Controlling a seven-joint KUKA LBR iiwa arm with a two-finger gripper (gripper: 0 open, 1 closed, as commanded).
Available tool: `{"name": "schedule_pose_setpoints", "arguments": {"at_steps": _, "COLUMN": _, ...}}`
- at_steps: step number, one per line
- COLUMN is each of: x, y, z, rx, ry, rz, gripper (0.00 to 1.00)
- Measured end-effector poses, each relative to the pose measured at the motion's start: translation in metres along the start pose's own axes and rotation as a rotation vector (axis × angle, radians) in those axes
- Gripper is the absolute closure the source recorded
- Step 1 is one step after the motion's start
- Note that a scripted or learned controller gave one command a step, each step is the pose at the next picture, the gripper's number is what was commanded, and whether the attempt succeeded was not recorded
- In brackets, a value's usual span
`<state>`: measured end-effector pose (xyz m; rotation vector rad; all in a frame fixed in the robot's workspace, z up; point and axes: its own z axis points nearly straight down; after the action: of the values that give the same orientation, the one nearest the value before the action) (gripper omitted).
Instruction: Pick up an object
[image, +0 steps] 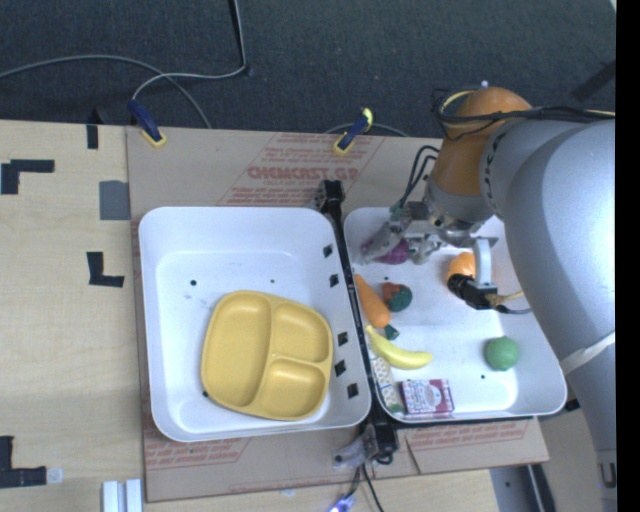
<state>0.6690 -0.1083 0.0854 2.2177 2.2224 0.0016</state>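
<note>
Brown cardboard covers the wooden bench under your two shallow white bins, clipped at its far edge by two blue-and-yellow clamps, with dark carpet and a thin cable beyond. You have the left white bin holding one thing: a yellow plastic plate with three compartments, lying flat and turned a little askew.

Your grey arm with its orange band comes in from the right and hangs over the far end of the right white bin. Its two-finger gripper sits low over that bin's far left corner, just above a small purple object that peeks out beneath it. Whether the gripper is open or closed you cannot tell from this angle, nor whether the purple piece is touched.

Look along the bin's left wall and you find an orange toy carrot, with a small dark green and red item just beside it. Nearer you lies a yellow toy banana, and past it a small pink-and-white printed packet by the near wall. A green ball rests well apart toward the right side. An orange rounded object sits beside a black part at the arm's wrist.
</note>
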Motion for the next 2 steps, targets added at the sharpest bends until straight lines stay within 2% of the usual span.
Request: {"name": "schedule_pose_setpoints", "arguments": {"at_steps": 2, "x": -0.0018, "y": -0.0001, "z": 0.0, "rx": 0.001, "ry": -0.001, "rz": 0.0, "gripper": 0.0}}
